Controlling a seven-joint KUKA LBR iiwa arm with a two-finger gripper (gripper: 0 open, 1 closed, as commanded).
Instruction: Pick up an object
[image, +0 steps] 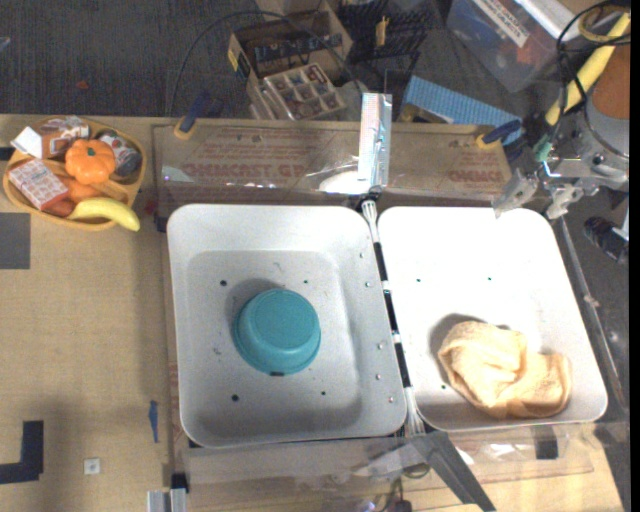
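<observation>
A teal bowl (278, 330) lies upside down in the middle of the left bin (200, 240). A crumpled yellow cloth (503, 368) sits in the near right part of the right bin (450, 250). My gripper (533, 198) hangs over the far right corner of the right bin, well away from both objects. It is open, its two fingers spread apart with nothing between them.
A shallow basket (72, 178) with toy fruit and small boxes stands on the bench at the far left. A cardboard wall (260, 160) runs behind both bins. Cables and boxes lie beyond it.
</observation>
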